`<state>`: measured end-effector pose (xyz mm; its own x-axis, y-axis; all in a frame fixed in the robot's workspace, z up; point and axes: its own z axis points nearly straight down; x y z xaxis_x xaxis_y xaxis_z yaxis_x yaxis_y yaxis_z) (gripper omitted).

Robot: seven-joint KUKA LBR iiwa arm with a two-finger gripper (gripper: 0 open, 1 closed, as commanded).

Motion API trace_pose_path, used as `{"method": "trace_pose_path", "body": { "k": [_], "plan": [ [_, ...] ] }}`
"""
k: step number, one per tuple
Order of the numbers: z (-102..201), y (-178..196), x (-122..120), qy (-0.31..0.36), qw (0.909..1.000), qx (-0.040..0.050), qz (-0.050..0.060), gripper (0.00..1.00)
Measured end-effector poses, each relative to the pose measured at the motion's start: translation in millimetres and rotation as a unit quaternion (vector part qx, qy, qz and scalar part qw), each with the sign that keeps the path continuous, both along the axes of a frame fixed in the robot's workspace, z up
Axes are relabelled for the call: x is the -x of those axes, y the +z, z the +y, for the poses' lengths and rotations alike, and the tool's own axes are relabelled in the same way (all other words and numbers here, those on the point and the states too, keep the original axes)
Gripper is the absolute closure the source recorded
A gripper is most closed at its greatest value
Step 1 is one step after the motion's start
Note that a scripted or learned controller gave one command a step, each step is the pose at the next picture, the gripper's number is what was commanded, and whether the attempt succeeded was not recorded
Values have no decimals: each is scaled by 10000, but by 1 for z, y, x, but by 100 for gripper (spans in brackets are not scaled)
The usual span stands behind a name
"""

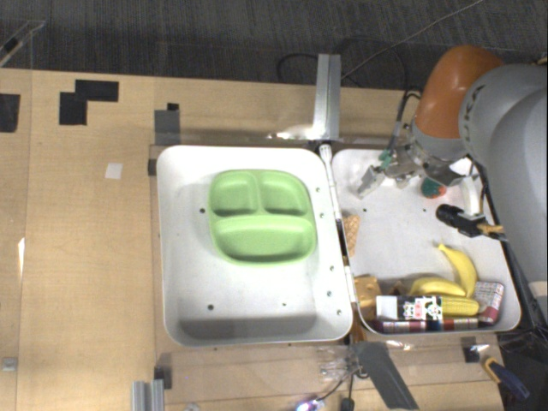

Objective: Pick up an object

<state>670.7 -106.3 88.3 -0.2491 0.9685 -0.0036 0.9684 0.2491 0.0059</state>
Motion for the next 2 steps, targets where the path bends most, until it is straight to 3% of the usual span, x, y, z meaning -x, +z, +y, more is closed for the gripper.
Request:
{"method": "trace_pose_path", "body": {
  "k": [1, 2],
  "plan": [
    [10, 2, 49, 145, 9999, -9, -27, 0],
    [10, 0, 0, -10, 10000, -7, 0, 0]
  ]
}}
